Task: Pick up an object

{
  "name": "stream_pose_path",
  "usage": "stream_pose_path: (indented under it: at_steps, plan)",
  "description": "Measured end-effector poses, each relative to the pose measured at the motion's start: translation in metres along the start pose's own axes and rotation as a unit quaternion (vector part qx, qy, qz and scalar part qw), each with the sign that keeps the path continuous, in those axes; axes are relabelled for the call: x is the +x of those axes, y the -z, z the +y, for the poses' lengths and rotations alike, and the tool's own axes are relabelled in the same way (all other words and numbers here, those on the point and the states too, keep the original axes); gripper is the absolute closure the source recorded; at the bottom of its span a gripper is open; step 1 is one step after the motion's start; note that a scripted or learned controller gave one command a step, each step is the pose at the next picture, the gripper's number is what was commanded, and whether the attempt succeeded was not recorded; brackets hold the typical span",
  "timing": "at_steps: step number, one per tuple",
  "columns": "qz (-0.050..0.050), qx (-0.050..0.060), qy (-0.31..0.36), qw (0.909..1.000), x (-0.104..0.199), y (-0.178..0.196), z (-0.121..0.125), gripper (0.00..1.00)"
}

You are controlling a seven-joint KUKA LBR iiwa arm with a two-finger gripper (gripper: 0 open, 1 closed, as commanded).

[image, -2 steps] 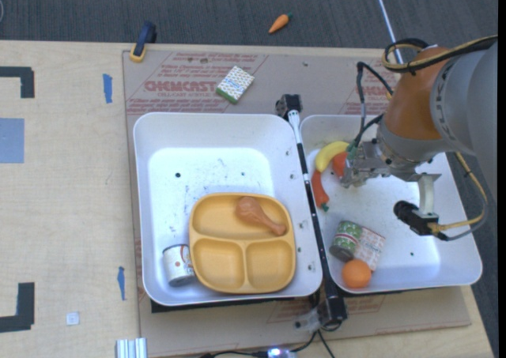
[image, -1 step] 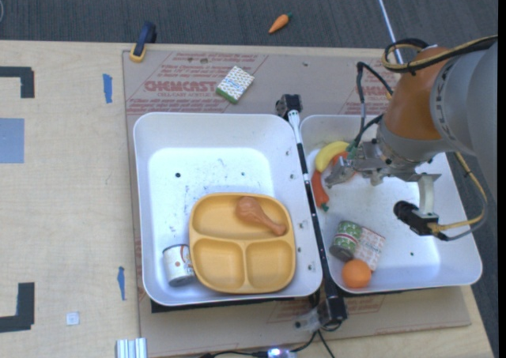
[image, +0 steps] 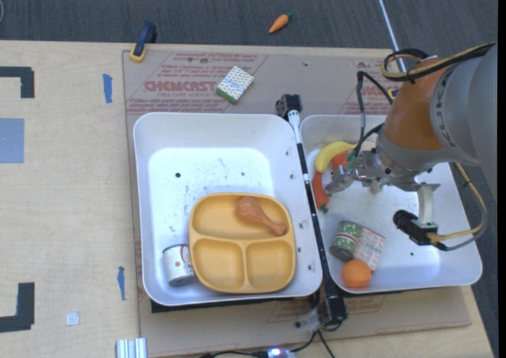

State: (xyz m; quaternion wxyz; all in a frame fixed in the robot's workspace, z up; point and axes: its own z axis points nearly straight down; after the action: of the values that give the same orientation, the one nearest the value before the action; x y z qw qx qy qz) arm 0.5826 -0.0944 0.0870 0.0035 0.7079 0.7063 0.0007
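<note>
Approach step: pincer (image: pixel 341 181), opening not discernible, sits low in right bin (image: pixel 462 269) just beside banana (image: pixel 332 152) and red item (image: pixel 319 189); next move needs fingers astride one, then closing.

Robot lab: taped bench (image: pixel 63 190), bins (image: pixel 150 190).

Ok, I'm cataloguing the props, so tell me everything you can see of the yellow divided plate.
The yellow divided plate looks like moulded plastic, rounded-square, with three compartments: one long one at the far side and two smaller ones at the near side. It lies flat in the left bin, towards its near edge. A toy chicken drumstick lies in the long compartment. A small can on its side sits against its left edge.
</note>
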Motion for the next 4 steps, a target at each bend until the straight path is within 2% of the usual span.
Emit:
stream_pose_path:
  at_steps: [1, 2, 3, 4]
  plan:
    - [0.001, 0.0, 0.0, 1.0, -0.001, 0.0, -0.025, 0.0]
    - [-0.001, -0.002, 0.0, 1.0, -0.002, 0.001, -0.073, 0.0]
    - [0.0, -0.003, 0.0, 1.0, -0.002, 0.001, -0.08, 0.0]
    - [0.0, -0.004, 0.0, 1.0, -0.002, 0.011, -0.079, 1.0]
